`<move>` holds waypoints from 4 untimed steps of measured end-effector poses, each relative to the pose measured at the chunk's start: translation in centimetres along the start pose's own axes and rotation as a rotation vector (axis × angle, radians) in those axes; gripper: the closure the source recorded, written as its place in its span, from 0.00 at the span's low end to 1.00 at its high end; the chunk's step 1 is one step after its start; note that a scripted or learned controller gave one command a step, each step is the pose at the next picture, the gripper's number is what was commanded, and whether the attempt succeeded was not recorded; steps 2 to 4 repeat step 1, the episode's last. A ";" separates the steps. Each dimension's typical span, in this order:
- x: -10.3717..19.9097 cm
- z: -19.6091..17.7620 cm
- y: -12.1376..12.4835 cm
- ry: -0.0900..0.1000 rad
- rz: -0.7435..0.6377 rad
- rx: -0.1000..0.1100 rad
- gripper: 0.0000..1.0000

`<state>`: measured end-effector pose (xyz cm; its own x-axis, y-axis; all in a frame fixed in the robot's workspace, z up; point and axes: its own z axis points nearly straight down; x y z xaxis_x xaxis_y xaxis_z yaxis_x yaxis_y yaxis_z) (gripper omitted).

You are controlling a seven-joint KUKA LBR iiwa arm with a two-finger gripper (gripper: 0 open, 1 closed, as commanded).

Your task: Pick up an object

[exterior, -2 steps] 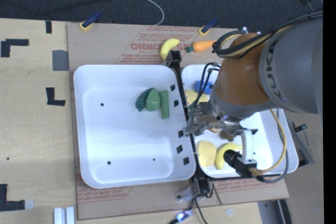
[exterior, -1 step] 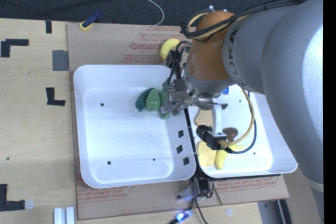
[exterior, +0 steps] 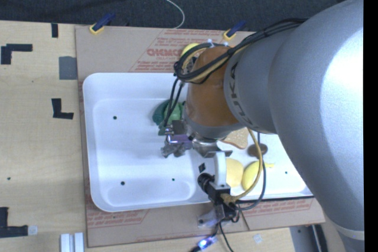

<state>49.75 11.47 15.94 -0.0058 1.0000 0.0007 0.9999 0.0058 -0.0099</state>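
The grey arm fills the upper right and reaches down over the white bins, its orange band above the wrist. The left bin is the landmark: it lies on a brown board on the tabletop, and the arm's wrist hangs over its right edge. The gripper sits low inside that bin, near its right wall; whether the jaws are spread or pressed together I cannot tell. A green object lies in the bin's upper right part, just above the gripper and partly hidden by the wrist. To the right of the bin, two yellow objects and a tan one lie beneath the arm.
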 end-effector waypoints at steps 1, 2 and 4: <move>5.4 -1.9 -1.6 0.001 -0.002 -0.007 1.00; 5.4 -1.9 -1.6 0.001 -0.002 -0.007 1.00; 5.4 -1.9 -1.6 0.001 -0.002 -0.007 1.00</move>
